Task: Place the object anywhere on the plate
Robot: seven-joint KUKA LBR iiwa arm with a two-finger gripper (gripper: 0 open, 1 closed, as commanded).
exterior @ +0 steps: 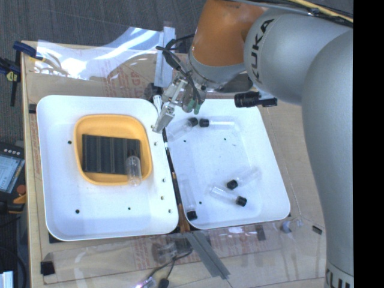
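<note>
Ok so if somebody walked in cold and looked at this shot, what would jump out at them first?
Probably the big grey arm with its orange band, reaching in from the right and filling the upper right, its gripper hanging over the seam between the two white bins. Next, the yellow plate in the left bin, with a clear vial lying at its lower right. The right bin holds several more clear vials with black caps.
</note>
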